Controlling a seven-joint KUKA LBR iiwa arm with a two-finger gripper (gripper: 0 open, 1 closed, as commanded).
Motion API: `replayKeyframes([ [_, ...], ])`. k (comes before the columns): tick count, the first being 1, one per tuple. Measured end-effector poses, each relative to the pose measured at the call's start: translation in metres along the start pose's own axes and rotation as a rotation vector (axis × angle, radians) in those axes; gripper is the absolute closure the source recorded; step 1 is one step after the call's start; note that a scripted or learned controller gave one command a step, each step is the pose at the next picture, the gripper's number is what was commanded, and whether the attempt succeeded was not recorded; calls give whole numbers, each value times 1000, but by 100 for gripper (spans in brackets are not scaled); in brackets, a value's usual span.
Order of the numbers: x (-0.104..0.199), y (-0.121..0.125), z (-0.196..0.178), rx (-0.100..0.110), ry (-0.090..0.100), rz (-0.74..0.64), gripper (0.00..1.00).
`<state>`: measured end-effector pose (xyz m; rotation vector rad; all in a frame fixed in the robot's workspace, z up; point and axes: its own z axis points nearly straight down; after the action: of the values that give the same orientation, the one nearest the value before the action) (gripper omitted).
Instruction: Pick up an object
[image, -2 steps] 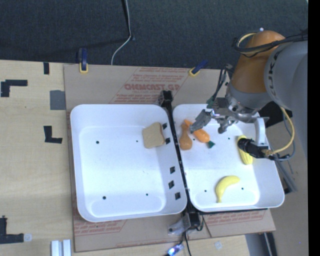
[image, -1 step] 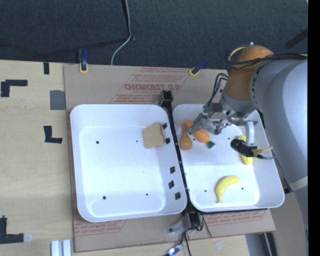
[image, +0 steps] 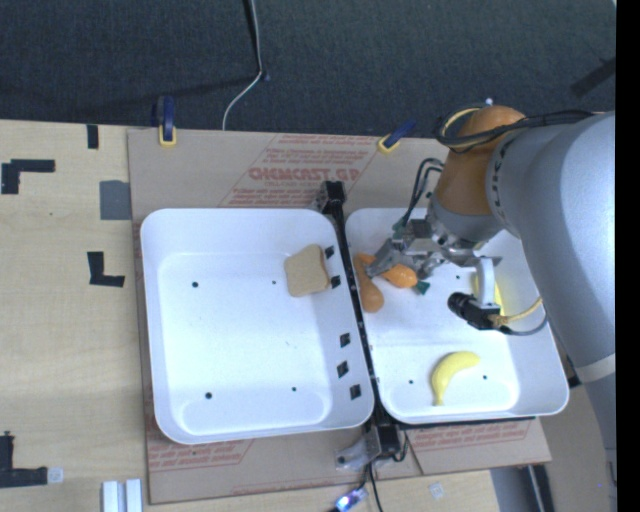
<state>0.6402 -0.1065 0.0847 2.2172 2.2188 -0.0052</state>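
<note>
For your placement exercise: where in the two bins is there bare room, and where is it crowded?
Left bin: bare floor everywhere below and left of the tan block. Right bin: a free strip between the orange pieces and the banana. Crowded: around the gripper.

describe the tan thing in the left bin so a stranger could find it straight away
Start at the left bin of the two white bins. Near its upper right corner, beside the divider, lies a tan bread slice, flat and roughly square. The items in the right bin are an orange piece and a yellow banana.
</note>
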Motion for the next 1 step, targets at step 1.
replayKeyframes([
  [1,1,-6,-1,-2,-2,2,0],
])
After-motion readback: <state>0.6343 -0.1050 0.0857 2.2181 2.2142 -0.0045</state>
